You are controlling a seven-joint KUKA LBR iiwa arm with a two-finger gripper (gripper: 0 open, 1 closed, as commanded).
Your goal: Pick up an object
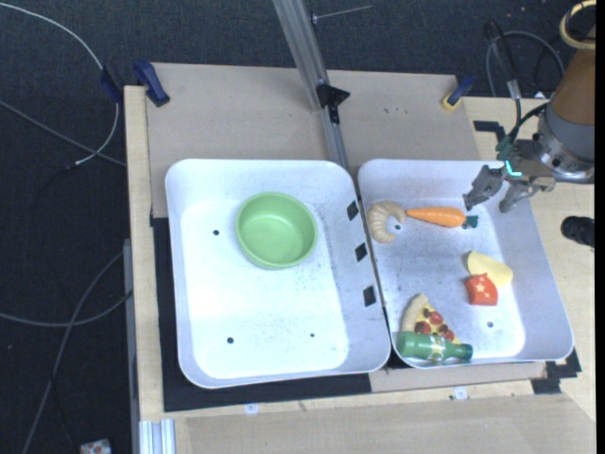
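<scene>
In the right bin point(529, 253) lie an orange carrot point(436, 218), a tan croissant point(385, 219), a yellow piece point(489, 266) touching a red piece point(482, 290), a pizza slice point(428, 319) and a green bottle point(433, 349). My gripper point(499, 191) hangs over the bin's upper right part, just right of the carrot's green tip. Its two fingers point(479, 188) are spread apart with nothing between them.
The left bin point(198, 282) holds a green bowl point(275, 230). A metal pole point(304, 41) slants down to the gap between the bins. Blue and yellow clamps point(149, 81) sit at the bench's back corners. Cables lie on the dark floor.
</scene>
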